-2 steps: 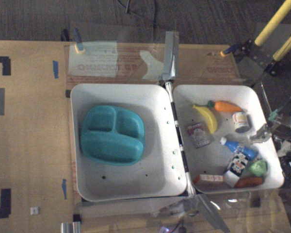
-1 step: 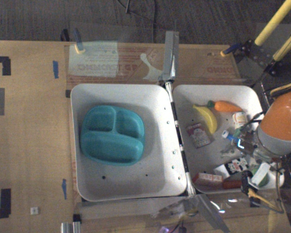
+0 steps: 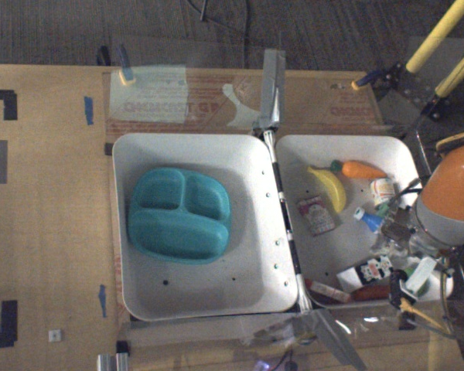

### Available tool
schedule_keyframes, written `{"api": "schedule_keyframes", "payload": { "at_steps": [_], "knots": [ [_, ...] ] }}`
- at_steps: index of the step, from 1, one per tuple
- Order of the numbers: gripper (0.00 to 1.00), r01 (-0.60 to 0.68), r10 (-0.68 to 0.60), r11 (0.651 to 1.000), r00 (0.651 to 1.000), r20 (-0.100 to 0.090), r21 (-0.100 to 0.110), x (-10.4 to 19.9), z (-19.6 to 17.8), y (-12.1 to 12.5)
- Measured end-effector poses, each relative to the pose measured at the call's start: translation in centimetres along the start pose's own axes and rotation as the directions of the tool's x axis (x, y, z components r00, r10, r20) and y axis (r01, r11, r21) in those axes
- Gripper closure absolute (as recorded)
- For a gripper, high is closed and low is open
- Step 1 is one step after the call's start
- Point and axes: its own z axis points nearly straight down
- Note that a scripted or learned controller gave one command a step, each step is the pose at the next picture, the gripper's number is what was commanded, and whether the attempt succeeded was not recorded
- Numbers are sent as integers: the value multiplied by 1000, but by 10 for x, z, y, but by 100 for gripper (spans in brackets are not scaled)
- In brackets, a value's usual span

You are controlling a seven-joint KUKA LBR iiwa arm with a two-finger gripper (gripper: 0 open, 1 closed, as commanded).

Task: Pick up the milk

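two shallow white bins are seen side by side on the desk. in the left bin, a teal divided plate is laid flat, toward the bin's left half. in the right bin, a banana is lying beside a carrot near the far wall. a small pink packet is placed just left of the banana's lower end. a small blue-capped item is noted further right. blue tape marks are seen on the desk.

The red print on the cardboard sheet is too blurred to read.
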Motion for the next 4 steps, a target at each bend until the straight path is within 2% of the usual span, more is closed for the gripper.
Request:
{"api": "schedule_keyframes", "payload": {
  "at_steps": [1, 2, 3, 4],
  "knots": [
    [100, -130, 130, 992, 992, 1, 3, 5, -128, 7],
    [100, -193, 193, 981, 981, 1, 4, 55, -155, 71],
    [0, -192, 192, 981, 981, 1, 4, 55, -154, 70],
    [0, -450, 450, 893, 893, 4, 9, 32, -44, -8]
  ]
}}
